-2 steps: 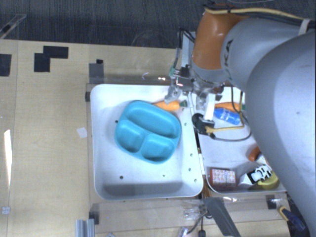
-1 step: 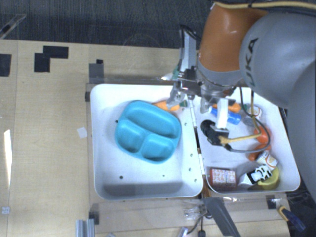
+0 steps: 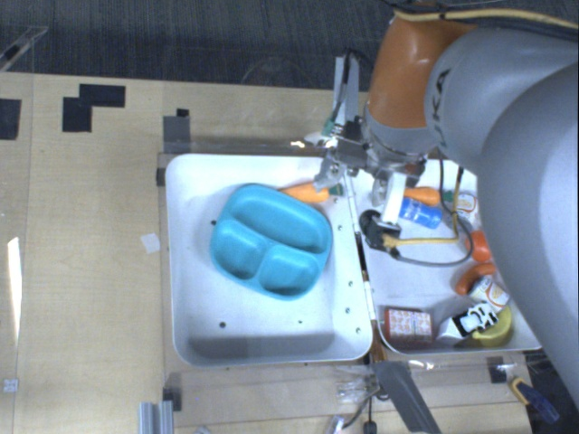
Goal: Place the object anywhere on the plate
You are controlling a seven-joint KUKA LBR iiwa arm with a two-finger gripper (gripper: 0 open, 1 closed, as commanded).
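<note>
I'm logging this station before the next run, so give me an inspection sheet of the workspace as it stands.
Surface: two shallow white bins side by side; left bin, right bin, on a light wooden bench.
Job's things: blue three-compartment plate lies in the left bin; an orange object sits at the plate's far edge, beside the gripper.
Clutter: right bin holds a brown box, a blue-and-white packet, a black-and-white item on something yellow, and orange pieces.
Grippers: gripper over the divide between bins; finger state not readable.
Cables: yellow and black cables loop over the right bin.
Surroundings: black markings on the bench; dark floor beyond.
</note>
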